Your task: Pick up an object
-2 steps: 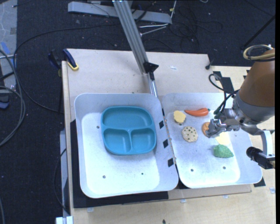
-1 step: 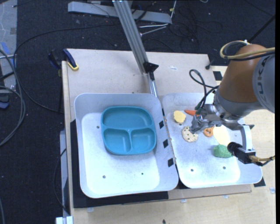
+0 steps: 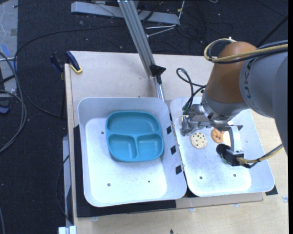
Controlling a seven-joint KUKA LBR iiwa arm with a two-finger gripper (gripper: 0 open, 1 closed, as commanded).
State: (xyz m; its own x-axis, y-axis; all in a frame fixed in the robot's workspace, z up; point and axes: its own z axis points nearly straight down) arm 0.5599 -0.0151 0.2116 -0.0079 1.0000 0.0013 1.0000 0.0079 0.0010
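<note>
Camera view: cookie (image 3: pixel 198 140) flat near right bin (image 3: pixel 238 183) far-left corner, just below gripper (image 3: pixel 188 122). Probably light, stiff, crumbly; best pinched gently across opposite edges. Finger state: cannot tell.

Below me lies a pale wooden tabletop (image 3: pixel 114 73), speckled and lit evenly from above. Around it spreads a dark floor (image 3: pixel 32 151) flecked with light specks, where thin black cables (image 3: pixel 34 107) loop and trail along the left side. A slanted grey metal pole (image 3: pixel 139 39) rises from the tabletop's far part toward a metal frame (image 3: pixel 123 13) lying at the top.
</note>
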